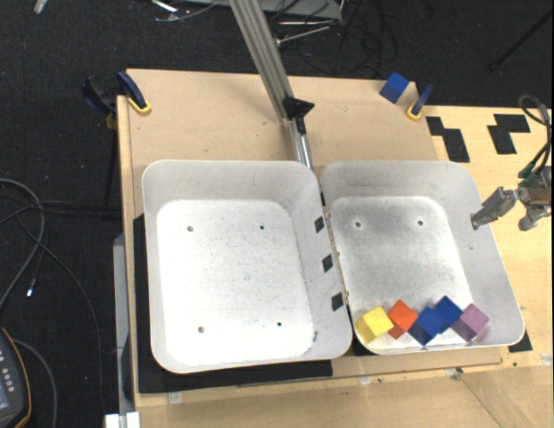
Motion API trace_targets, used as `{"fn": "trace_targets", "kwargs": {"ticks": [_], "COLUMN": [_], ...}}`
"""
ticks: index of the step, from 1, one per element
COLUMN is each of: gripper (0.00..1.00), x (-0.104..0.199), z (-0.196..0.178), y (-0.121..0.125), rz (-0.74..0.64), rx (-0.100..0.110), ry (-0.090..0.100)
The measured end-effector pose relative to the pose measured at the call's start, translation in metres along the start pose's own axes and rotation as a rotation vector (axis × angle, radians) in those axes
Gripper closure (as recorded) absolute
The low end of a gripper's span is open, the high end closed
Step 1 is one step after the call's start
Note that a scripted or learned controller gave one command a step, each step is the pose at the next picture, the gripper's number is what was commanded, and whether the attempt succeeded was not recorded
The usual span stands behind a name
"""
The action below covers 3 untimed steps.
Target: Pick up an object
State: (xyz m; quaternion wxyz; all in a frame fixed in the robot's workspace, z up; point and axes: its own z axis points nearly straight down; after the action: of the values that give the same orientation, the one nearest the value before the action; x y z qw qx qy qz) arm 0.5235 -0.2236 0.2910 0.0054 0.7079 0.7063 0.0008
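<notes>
Wooden surface (223,114) bears two white bins; blocks (424,321) cluster lower right; the tool (508,208) hovers at right edge, released, grasping nothing.

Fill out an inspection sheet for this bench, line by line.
Surface: wooden bench bearing a left bin and a right bin, side by side.
Job's things: yellow cube, orange cube, blue cube and purple cube, clustered at the right bin's near edge.
Clutter: another blue block at the bench's far right corner, outside the bins.
Grippers: hand at the right bin's right rim, away from the cubes, nothing seen held.
Cables: black cables on the floor, left.
Surroundings: dark carpet, metal pole at the back.
</notes>
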Motion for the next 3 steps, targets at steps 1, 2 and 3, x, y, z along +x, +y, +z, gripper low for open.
{"fn": "trace_targets", "kwargs": {"ticks": [1,2,3], "gripper": [0.00,0.00,0.00], "x": [0.032,0.073,0.087], "z": [0.080,0.152,0.198], "y": [0.064,-0.013,0.075], "rz": [-0.010,-0.001,-0.009], "rx": [0.012,0.021,0.004], "ry": [0.008,0.012,0.006]}}
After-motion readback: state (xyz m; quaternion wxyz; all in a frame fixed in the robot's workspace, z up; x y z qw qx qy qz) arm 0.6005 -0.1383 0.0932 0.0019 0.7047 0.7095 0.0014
